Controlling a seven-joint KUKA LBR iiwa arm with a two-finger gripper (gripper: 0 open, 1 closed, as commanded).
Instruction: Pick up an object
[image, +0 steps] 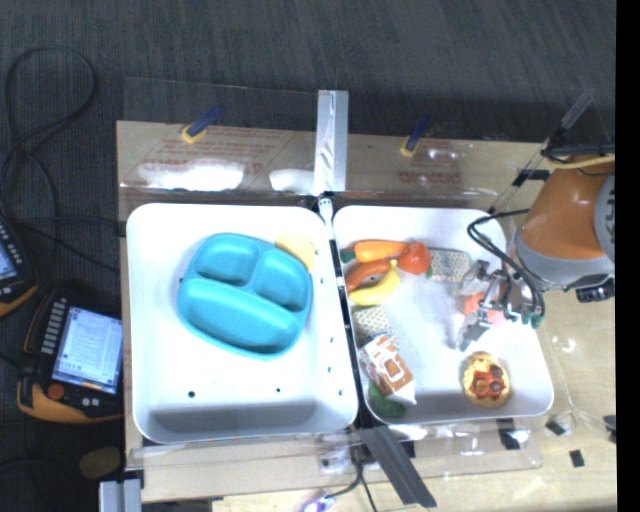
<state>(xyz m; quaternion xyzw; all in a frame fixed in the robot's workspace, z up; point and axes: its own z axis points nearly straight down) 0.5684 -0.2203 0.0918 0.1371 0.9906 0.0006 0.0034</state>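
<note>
The arm (565, 225) reaches in from the right over the right bin (540, 400), and its gripper (487, 312) hangs low above the bin floor toward the right wall; whether the jaws stand parted or closed cannot be told at this size, and nothing can be seen caught between them; the likeliest thing to be picked is the small round pizza toy (485, 380), which lies flat on the bin floor near the front right corner, just in front of the gripper and apart from the rest; it looks like a light, stiff plastic or rubber disc, probably smooth and a little slippery, so a pinch across its width at the rim should serve better than pressing on its flat top; being low, it would call for the jaws to come right down to the floor; the other candidates crowd the left side of the same bin: a banana (372, 285) lying against an orange carrot-like toy (378, 250) and a red-orange piece (414, 259) at the back, and a small carton (386, 368) nearer the front by the dividing wall; these look light too, the carton perhaps soft-sided and apt to crush or twist, the banana curved and best taken across its middle; the left bin (160, 400) holds a blue divided tray (245, 292), broad and shallow, awkward for a narrow two-finger hold except at its rim, with a yellow object (297, 250) peeping out behind it
</note>
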